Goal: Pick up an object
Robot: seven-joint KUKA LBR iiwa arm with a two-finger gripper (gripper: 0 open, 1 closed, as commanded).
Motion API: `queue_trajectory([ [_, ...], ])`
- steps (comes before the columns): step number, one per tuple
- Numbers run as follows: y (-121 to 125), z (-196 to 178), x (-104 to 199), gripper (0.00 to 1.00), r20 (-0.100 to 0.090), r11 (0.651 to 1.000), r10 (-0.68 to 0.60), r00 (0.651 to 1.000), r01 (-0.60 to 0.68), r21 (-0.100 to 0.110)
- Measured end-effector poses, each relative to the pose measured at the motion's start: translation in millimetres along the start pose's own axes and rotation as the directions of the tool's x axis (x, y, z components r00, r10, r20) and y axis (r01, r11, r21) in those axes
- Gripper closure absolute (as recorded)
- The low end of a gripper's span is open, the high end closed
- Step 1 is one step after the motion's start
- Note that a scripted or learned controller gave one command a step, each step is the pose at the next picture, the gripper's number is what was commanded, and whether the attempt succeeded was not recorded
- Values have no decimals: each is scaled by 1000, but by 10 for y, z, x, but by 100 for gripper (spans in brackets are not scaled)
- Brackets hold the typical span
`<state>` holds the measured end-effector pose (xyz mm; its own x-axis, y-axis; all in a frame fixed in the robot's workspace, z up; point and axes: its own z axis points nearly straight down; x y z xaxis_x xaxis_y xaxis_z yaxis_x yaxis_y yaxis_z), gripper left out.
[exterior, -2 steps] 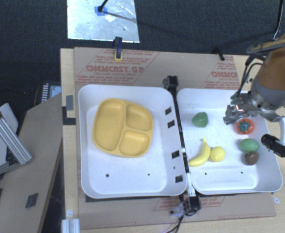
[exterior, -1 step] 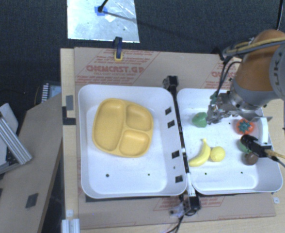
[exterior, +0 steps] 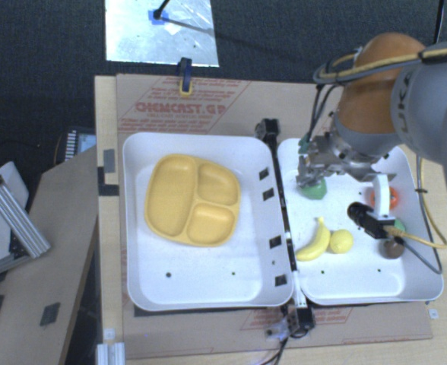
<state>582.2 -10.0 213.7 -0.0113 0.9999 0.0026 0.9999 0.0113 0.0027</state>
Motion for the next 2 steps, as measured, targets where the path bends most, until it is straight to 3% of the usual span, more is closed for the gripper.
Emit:
queue_trajectory([
  [1, 124, -105, 600, 100, -1, 1000, 0, 1000, 0, -1],
  [2, 90, -186, 1138, 100, -1, 1000, 1, 1000, -1, 1],
])
